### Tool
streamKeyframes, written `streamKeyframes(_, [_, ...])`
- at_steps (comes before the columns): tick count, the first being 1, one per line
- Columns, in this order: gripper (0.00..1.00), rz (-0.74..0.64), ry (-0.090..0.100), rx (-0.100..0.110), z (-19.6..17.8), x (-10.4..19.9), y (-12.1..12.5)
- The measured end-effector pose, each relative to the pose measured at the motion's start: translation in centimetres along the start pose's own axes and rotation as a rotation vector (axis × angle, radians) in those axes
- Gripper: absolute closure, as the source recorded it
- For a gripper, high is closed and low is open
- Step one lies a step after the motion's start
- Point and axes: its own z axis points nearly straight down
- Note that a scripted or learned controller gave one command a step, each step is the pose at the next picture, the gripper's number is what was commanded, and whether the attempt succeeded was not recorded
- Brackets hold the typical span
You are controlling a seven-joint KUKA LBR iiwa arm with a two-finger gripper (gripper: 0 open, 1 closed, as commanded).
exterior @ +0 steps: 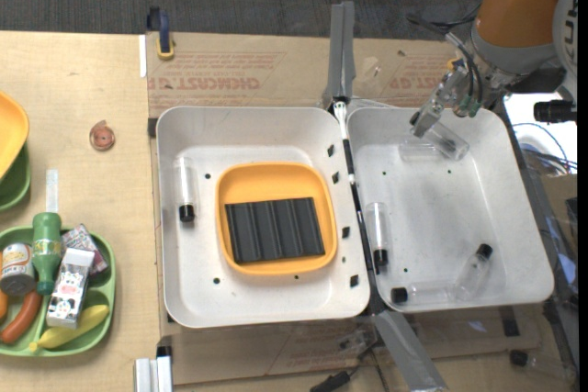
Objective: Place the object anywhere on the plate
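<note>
An orange plate (271, 176) lies in the middle of the left bin (175, 289). A black ridged rectangular object (275, 229) rests flat on it, covering most of its centre. My gripper (439, 115) hovers over the far edge of the right bin (524, 280), well to the right of the plate and apart from the black object. Nothing visible hangs from it. A faint clear piece (447, 143) lies on the bin floor just under it.
Clear tubes with black caps lie about: one (185, 194) left of the plate, one (376, 236) along the right bin's left wall, others (475, 264) near its front right. A green tray of toy food (55, 289) sits on the bench at far left.
</note>
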Motion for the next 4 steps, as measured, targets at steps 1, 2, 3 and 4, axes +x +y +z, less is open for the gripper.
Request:
streamKeyframes(1, [1.0, -0.179, 0.0, 0.0, -2.0, -1.3, -2.0])
streamKeyframes(2, [1.0, -0.507, -0.001, -0.002, -4.1, -2.3, -3.5])
streamKeyframes(3, [1.0, -0.518, -0.001, 0.0, -14.3, -6.4, -9.8])
streamKeyframes(4, [1.0, -0.807, -0.002, -0.001, -21.2, -6.3, -10.2])
